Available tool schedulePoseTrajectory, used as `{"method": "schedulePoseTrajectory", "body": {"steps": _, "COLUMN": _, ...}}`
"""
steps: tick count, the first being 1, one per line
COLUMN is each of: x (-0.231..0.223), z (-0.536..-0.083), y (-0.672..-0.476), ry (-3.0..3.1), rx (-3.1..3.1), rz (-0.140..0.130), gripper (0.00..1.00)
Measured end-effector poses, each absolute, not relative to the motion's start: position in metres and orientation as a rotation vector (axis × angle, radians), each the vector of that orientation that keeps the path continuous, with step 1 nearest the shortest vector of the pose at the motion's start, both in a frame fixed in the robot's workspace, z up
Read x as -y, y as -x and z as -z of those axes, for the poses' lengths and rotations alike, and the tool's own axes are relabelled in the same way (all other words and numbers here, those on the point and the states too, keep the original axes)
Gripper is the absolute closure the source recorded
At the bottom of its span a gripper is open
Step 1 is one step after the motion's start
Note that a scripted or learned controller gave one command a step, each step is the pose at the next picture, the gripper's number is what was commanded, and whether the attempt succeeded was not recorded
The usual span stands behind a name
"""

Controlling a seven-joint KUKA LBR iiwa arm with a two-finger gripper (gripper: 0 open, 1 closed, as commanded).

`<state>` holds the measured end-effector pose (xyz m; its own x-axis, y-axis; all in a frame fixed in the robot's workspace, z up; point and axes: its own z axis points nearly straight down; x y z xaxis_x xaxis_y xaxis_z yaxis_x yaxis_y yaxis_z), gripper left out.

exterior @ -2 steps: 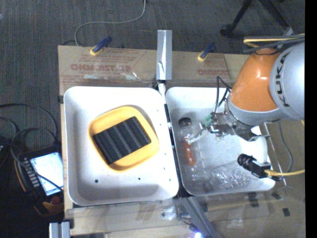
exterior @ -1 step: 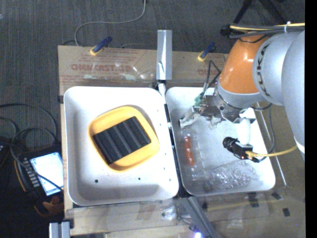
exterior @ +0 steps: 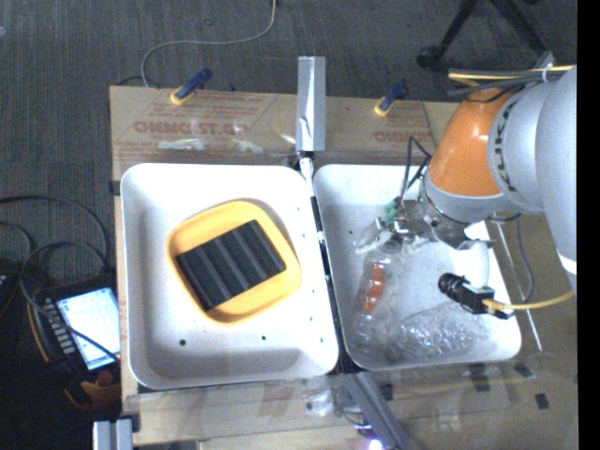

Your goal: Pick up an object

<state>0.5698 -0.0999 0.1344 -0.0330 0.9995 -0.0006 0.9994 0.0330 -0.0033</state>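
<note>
Dark carpet surrounds the bench (exterior: 234, 125), on which two shallow white bins sit side by side, a cardboard sheet showing behind them. With the metal divider post (exterior: 310, 101) between the bins taken as landmark, the left bin (exterior: 141, 190) lies to its left and holds a yellow tray with a black ribbed insert (exterior: 234, 261); that piece is judged stiff, broad and fairly light, with a smooth rim too wide for an easy pinch.

To the right of the post, the right bin (exterior: 506, 345) holds a clear plastic bottle with an orange label (exterior: 374, 284), lying just beside the bin's near wall below the post. It is judged light, thin-walled and slippery, likely to roll or buckle; a hold across its narrow body, near the label, would seem best. Further right and lower, a crumpled clear wrapper (exterior: 436, 334) is seen, judged soft and yielding, poor for a firm pinch.

The tool (exterior: 398, 223) is lowered into the right bin, close above the bottle's upper end. Whether it is spread or pressed together cannot be told, and nothing is seen held in it.
</note>
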Motion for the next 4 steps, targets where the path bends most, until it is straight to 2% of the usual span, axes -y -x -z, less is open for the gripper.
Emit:
{"method": "schedulePoseTrajectory", "body": {"steps": 1, "x": 0.1, "z": -0.092, "y": -0.616, "ry": 2.055, "rx": 2.39, "rz": 0.006, "gripper": 0.0}}
{"method": "schedulePoseTrajectory", "body": {"steps": 2, "x": 0.133, "z": -0.126, "y": -0.635, "ry": 2.112, "rx": 2.327, "rz": -0.002, "gripper": 0.0}}
{"method": "schedulePoseTrajectory", "body": {"steps": 3, "x": 0.149, "z": -0.091, "y": -0.605, "ry": 1.963, "rx": 2.468, "rz": 0.011, "gripper": 0.0}}
{"method": "schedulePoseTrajectory", "body": {"steps": 4, "x": 0.146, "z": -0.096, "y": -0.537, "ry": 1.922, "rx": 2.484, "rz": -0.001, "gripper": 0.0}}
